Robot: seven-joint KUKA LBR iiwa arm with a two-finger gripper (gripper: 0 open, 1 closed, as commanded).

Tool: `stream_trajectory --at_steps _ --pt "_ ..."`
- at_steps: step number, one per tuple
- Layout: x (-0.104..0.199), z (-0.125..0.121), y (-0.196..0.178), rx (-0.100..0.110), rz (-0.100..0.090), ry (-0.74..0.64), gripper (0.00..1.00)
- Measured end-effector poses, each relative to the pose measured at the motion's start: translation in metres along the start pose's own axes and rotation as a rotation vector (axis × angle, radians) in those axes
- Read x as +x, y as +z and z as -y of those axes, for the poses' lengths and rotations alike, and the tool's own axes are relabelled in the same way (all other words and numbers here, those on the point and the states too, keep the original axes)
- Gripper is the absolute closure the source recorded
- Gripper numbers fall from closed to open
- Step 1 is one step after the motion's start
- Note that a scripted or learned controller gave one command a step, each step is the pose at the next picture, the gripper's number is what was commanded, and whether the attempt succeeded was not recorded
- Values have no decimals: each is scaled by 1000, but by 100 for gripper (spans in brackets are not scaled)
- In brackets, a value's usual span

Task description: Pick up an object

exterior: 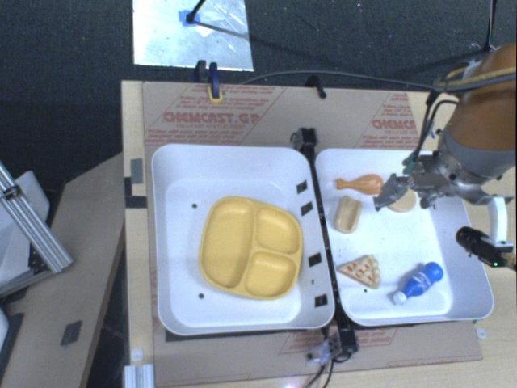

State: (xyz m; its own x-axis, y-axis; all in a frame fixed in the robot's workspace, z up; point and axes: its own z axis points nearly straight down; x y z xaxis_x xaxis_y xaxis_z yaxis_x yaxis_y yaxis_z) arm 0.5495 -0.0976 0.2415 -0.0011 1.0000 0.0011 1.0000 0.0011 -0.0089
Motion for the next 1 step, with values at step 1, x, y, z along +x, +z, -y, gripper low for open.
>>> stream_trajectory --at_steps 1 --pt "0 -2 -5 -11 1 -2 0"
